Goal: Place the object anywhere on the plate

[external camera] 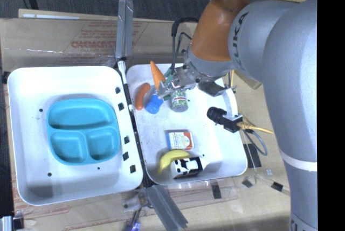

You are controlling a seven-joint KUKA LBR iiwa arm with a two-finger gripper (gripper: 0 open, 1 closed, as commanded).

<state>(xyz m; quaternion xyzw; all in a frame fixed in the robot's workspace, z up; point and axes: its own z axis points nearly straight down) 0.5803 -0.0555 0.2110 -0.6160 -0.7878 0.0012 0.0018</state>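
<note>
- Camera view: blue plate (82, 135), three compartments, in the left bin (21, 90).
- Right bin (226, 162): carrot (156, 74), orange sausage (142, 95), blue cup (153, 104), can (179, 101), small carton (179, 140), banana (171, 158), black-and-white item (187, 166).
- End effector (175, 84) sits low over the can and blue cup; its opening and any hold cannot be told.
</note>
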